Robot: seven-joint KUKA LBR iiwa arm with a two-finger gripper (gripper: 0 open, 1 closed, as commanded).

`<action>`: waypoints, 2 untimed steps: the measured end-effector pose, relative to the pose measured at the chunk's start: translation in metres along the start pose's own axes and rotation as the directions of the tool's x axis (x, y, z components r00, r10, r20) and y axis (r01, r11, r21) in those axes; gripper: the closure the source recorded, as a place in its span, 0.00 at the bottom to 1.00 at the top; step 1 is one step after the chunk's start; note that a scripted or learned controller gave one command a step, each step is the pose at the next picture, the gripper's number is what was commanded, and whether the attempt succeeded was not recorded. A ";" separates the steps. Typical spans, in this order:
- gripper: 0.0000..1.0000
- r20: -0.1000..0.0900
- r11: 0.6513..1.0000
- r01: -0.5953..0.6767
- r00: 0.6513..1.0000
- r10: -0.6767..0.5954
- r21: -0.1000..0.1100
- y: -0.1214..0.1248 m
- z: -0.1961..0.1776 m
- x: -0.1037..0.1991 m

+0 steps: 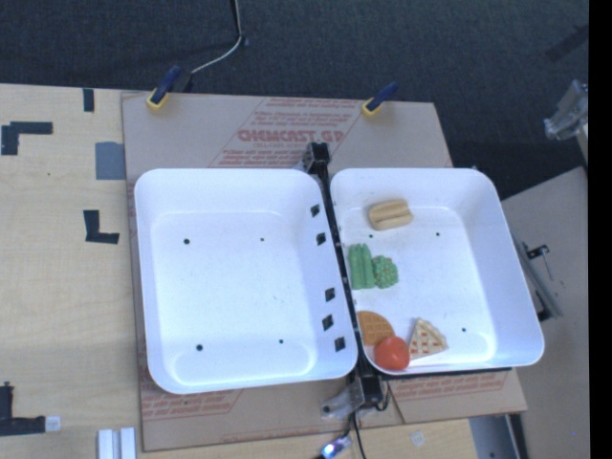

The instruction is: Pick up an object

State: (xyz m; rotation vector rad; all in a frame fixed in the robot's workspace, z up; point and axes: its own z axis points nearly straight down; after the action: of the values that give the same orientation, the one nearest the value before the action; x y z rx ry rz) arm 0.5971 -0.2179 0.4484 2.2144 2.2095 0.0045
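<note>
We take the right bin [478,256] as our landmark, since everything worth picking lies in it. A tan bread roll [389,214] sits near its far wall, well apart from the rest. A green vegetable piece [371,268] lies close to the divider where the right bin meets the left bin [229,275]. In the near corner by that divider a cluster forms: a round orange biscuit [373,326], a red tomato [391,354] touching its near edge, and a triangular slice [427,338] just beside the tomato.

As for the pincer, we cannot tell its state, nor whether it has hold of anything.

We judge all of these to be small toy foods, light and probably stiff plastic, smooth enough to slip. The roll looks like the easiest choice to us: it stands alone, and we would close across its short width, at the middle. The tomato is round and may roll out of a pinch, and the clustered pieces crowd one another and the bin wall. The worktop [57,218] carries both bins on a cardboard sheet [287,132].
</note>
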 end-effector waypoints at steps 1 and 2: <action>1.00 -0.005 1.000 0.004 1.000 -0.004 0.011 0.033 -0.002 0.000; 1.00 -0.006 1.000 0.004 1.000 -0.004 0.012 0.069 0.009 -0.005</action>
State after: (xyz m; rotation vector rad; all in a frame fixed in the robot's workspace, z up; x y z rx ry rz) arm 0.6666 -0.2229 0.4399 2.2186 2.2233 -0.0027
